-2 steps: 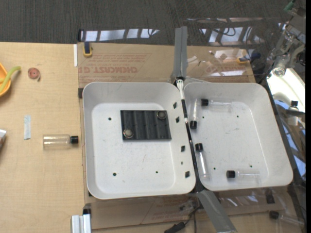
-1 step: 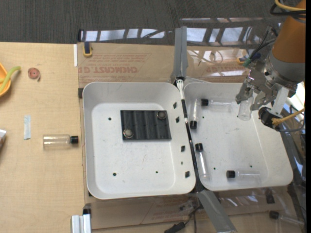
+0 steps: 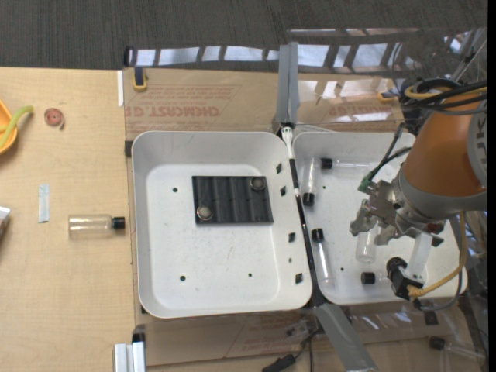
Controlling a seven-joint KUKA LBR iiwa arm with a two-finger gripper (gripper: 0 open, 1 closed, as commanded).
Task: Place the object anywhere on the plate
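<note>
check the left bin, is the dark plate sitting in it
Yes, the dark plate lies flat on the floor of the left bin.

The brown cardboard sheet (image 3: 203, 103) behind the left white bin (image 3: 147, 208) carries red print, seen mirrored. It seems to read "CHEMCAST GP". The smaller lines under it are illegible.

The arm (image 3: 453, 142) shows a broad, rounded orange band, smooth and slightly glossy, with a pale grey shell beside it at the right edge. Below the band sits a grey ring at the wrist. The tool (image 3: 372, 231) is built of bare grey metal parts, angular and small. Black cables loop over the top of the orange band, with a yellow one among them. A short green piece shows at the wrist's left side. A black fitting with a yellow-tipped lead hangs lower down.
</note>
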